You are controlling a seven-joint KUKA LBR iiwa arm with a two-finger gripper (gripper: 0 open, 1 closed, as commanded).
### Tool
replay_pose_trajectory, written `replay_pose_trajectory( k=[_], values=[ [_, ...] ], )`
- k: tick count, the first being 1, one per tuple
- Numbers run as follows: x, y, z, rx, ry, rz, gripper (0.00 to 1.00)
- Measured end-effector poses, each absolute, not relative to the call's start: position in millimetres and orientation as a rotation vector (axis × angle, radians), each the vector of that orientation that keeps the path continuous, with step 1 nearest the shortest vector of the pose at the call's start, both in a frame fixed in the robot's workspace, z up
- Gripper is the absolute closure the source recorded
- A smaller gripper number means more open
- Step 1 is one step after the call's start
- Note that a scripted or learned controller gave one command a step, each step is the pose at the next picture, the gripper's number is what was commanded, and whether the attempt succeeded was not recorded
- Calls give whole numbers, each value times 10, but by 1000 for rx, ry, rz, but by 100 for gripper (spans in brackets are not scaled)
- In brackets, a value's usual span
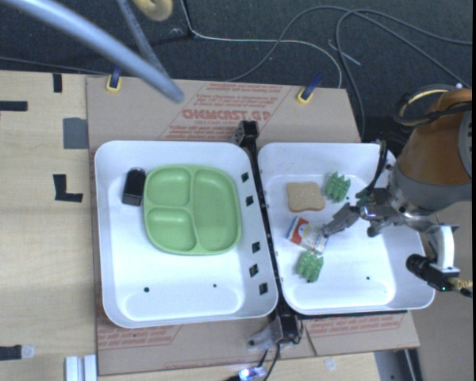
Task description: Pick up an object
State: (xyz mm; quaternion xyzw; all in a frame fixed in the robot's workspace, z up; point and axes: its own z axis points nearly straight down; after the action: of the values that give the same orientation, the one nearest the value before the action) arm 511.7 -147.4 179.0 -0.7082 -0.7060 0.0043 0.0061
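Observation:
In the right bin (381, 292) lie a tan bread-like piece (305, 197), a small green object (337, 186) near the back, a red and white packet (300, 230), and another green object (309, 267) toward the front. My gripper (343, 222) hangs low over the middle of this bin, just right of the packet and above the front green object. Nothing shows as held in it. The arm, with its orange band (436, 145), comes in from the right.
The left bin (119, 292) holds a green divided plate (193, 209) and a small black object (133, 186) at the plate's left. A black divider (258, 213) runs between the bins. Cables lie on the dark surface behind.

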Motion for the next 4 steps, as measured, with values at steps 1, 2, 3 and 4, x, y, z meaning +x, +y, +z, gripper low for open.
replay_pose_trajectory(
  k=[1,2,3,4],
  values=[
    [5150,-1471,1854,-2219,-2221,2,0],
    [5129,-1437,1417,-2217,-2219,5,0],
    [5122,-1428,885,-2219,-2220,3,0],
    [5124,-1423,1006,-2217,-2221,2,100]
  ],
)
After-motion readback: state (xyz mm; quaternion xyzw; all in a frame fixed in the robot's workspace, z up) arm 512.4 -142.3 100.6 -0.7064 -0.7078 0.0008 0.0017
